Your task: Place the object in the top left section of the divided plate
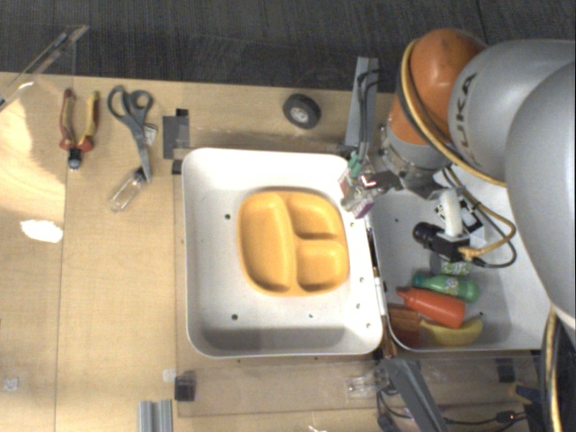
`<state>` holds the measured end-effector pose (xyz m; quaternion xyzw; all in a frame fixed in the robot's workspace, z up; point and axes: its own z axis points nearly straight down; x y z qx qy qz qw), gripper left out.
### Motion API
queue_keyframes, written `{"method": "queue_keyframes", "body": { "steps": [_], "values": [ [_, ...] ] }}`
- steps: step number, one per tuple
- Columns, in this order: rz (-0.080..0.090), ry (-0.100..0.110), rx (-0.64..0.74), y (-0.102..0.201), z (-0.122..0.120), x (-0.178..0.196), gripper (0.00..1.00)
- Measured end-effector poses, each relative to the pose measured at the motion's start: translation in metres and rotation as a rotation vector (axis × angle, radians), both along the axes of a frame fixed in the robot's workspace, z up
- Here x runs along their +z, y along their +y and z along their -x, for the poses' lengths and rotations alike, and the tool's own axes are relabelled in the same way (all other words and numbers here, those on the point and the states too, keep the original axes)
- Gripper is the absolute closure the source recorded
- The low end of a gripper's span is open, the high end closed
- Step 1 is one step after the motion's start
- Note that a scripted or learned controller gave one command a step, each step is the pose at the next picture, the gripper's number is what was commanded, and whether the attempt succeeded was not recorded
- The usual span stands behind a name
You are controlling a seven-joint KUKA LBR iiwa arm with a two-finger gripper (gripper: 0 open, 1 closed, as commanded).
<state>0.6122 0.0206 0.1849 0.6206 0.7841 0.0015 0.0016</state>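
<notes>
Fingers [358,190] on my gripper sit above the wall shared by the two bins, near the left bin's [211,331] upper right corner; something small and purplish shows at their tips, but I cannot tell whether they pinch it or how far they spread. Inside that smooth white bin lies the yellow divided plate [293,240], glossy and rounded, three sections. In the right bin [396,214] I see a green bottle [447,286], a red-orange carrot-shaped piece [435,306] and a banana [453,332].
</notes>
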Motion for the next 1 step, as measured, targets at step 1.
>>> {"method": "queue_keyframes", "body": {
  "steps": [1],
  "values": [
    [0.0, -0.001, 0.0, 0.0, -0.0002, 0.0004, 0.0]
  ]
}}
